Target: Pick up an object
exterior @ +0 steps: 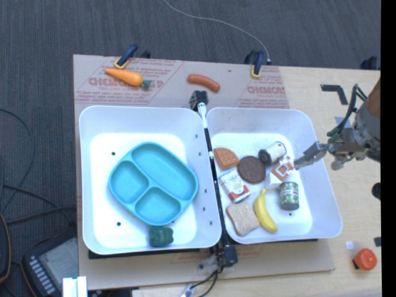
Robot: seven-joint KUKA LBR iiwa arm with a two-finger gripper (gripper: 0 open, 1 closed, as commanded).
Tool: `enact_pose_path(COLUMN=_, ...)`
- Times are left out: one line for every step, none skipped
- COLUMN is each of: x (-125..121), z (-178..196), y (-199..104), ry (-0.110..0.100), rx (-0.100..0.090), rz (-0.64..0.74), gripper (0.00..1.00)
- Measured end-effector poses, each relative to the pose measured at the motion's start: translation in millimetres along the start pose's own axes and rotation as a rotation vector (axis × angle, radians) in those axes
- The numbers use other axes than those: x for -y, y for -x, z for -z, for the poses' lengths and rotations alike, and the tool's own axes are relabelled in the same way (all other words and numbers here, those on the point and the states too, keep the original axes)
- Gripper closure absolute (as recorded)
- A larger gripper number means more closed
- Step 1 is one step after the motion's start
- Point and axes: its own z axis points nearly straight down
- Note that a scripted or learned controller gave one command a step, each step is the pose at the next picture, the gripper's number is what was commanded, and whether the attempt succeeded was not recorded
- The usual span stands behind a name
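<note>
The gripper hangs over the right side of the right bin. It points toward the toys, and I cannot tell if its jaws are open or closed. Nothing sits between them.

Right beside the jaws, a bit to the left, lies a small red and white carton. Just under that, below the jaws, stands a little green jar. A white can lies past the carton, to the left of the jaws. A round brown cookie lies next, touching a small dark lump by the can. The yellow banana lies lower left of the jaws, next to a slice of bread. A red packet and a waffle lie farther left, near the wall between the bins.

Far to the left of the jaws, the left bin has a blue plate with three parts and a green pepper. A carrot and a sausage lie on the board behind the bins.
</note>
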Motion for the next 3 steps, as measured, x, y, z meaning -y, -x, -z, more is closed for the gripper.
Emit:
enact_pose_path(x=10.1, z=-81.6, y=45.3, ry=-0.002, rx=0.000, rz=-0.001, gripper=0.00)
enact_pose_path(x=12.8, z=-182.8, y=-4.9, ry=0.000, rx=-0.001, rz=0.001, gripper=0.00)
enact_pose_path(x=12.4, z=-173.2, y=-3.8, ry=0.001, rx=0.001, rz=-0.001, gripper=1.00)
